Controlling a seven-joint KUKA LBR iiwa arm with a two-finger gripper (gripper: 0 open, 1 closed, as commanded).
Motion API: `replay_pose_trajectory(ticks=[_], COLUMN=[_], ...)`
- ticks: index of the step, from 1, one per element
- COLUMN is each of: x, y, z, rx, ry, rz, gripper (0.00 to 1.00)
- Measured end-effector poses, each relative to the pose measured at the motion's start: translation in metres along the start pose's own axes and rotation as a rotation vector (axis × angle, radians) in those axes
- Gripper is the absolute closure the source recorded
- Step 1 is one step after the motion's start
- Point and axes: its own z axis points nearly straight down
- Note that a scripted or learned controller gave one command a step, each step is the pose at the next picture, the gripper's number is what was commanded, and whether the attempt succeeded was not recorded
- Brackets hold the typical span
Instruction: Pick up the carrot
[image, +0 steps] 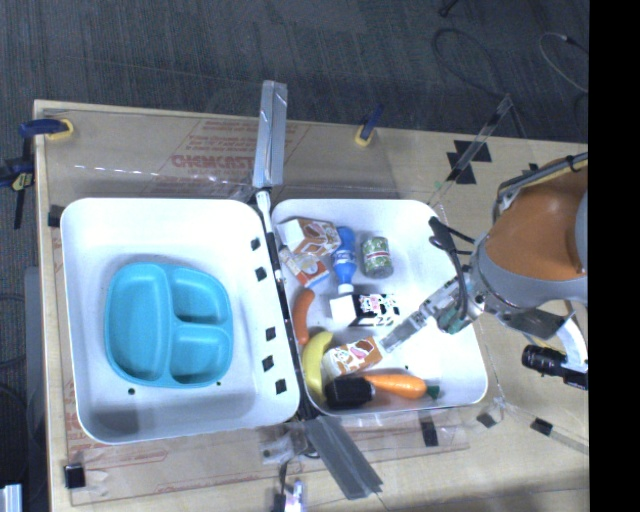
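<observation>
Camera view: the bench carries two shallow white bins side by side. The left bin (90, 300) holds a blue divided tray (168, 324), lying flat near its middle. The right bin (455, 240) holds a cluster of small items. The carrot (398, 383) lies on its side along the near wall of the right bin, orange body pointing left, a dark green stub at its right end. Its left end touches a black object (348, 392). Just left of that, a yellow banana (315, 362) curves against the bin's left wall, with an orange-red sausage-shaped item (302, 315) above it. A small printed packet (356, 354) sits just above the carrot. Farther back: a black-and-white carton (377, 308), a blue-capped bottle (344, 262), a green can (376, 256), and a brown-and-white box (315, 243). The arm enters from the right, orange band visible at the frame edge. The gripper (392, 338) reaches slantwise into the right bin, tip above and just beside the carrot, near the packet. Cannot tell how far the fingers are parted; nothing is seen between them.
</observation>
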Motion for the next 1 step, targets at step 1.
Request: replay_pose_trajectory(ticks=[1], x=[0.0020], y=[0.0008], z=[0.0399], rx=[0.002], ry=[0.003], rz=[-0.095], gripper=[0.00])
